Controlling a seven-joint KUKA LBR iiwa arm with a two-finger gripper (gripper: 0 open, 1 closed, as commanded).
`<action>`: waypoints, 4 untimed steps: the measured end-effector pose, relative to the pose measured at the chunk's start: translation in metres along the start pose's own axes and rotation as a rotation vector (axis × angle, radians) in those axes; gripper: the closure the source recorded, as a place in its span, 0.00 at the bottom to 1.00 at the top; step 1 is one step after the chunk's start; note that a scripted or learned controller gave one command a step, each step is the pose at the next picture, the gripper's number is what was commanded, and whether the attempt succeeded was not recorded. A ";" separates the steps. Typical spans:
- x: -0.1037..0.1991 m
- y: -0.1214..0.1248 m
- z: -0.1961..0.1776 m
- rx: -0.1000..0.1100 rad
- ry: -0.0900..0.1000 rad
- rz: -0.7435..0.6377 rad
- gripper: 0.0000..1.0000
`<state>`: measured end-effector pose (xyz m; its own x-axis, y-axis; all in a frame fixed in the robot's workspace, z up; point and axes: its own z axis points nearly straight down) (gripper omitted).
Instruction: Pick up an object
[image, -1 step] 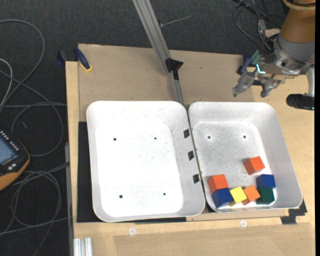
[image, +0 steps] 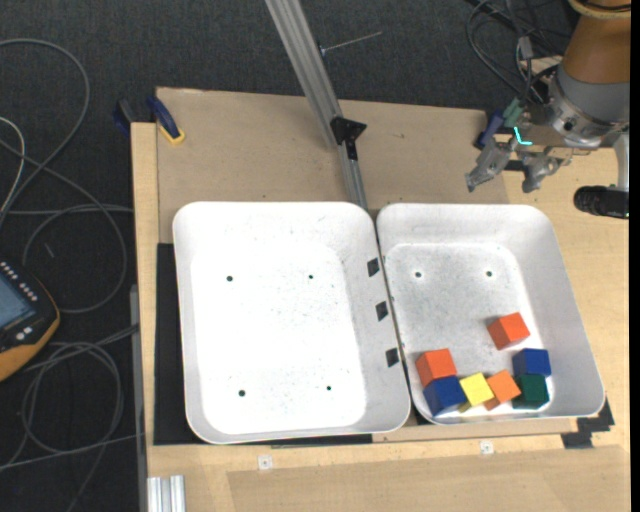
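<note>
Blocks cluster in the right bin's near corner, well below the claw, which hangs spread open and empty beyond the bin's far rim.

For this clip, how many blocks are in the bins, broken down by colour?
Orange blocks: 3
Blue blocks: 2
Yellow block: 1
Green block: 1
Total: 7, all in the right bin, clustered near its front right corner.
</note>
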<state>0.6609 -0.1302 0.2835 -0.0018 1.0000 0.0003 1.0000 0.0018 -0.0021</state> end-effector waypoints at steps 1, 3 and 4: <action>0.006 -0.008 0.049 0.004 0.001 0.002 0.00; 0.006 -0.008 0.154 0.005 0.001 0.002 0.00; 0.006 -0.006 0.139 -0.004 0.001 0.002 1.00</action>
<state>0.6551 -0.1245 0.1441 -0.0001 1.0000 0.0010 1.0000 0.0001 0.0016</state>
